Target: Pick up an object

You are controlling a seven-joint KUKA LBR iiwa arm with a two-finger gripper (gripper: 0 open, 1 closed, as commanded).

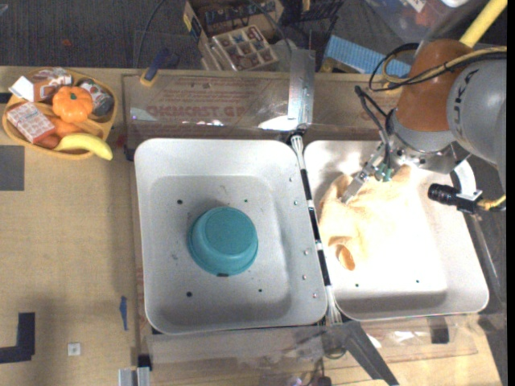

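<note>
In the right bin [451, 288], upper left quarter: gripper [372, 173] lowered among pale, cream-coloured objects [354, 215], tip at or just above the uppermost of them; state of the end effector not discernible, glare and blur too strong there. Nothing visibly lifted clear of the bin floor. Small orange-brown piece [346, 256] at the lower edge of that pale cluster, near the bin's left wall. Arm [451, 103], grey with orange band, entering from the right over the bin's upper edge.

In the left bin [153, 175], centre: teal bowl [224, 240], upside down, alone, well apart from the gripper.

On the bench, far upper left: shallow yellow dish [16, 127] holding toy foods, among them a small orange pumpkin [73, 104] and a banana [85, 144].
</note>
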